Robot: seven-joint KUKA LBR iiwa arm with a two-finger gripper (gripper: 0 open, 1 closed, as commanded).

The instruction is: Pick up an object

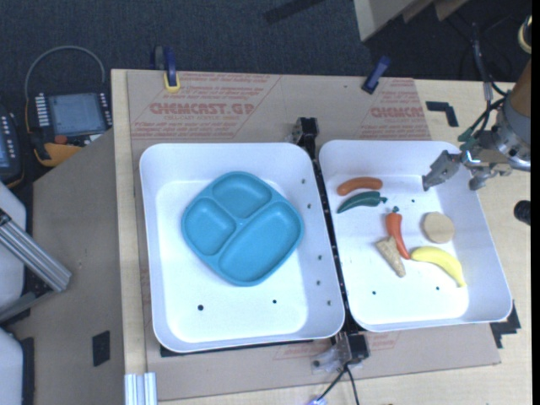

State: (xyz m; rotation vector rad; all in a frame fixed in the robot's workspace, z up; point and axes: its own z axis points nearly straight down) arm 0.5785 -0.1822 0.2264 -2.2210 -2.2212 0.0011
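Highest over the desk [126, 226], the claw [457, 175] hangs released, its two fingers spread with nothing between them, at the far right rim of the right bin [485, 302], whose far corner beneath it is bare. Six small toy foods lie loose mid-bin with gaps between most: one smooth sausage [359, 186], one curved green pepper [361, 200], one tapered carrot [395, 230] touching one beige wedge [391, 256], one round tan disc [438, 227], one yellow banana [439, 262]. One glossy blue three-compartment plate [243, 226] sits in the left bin [169, 310], with white floor all round it.
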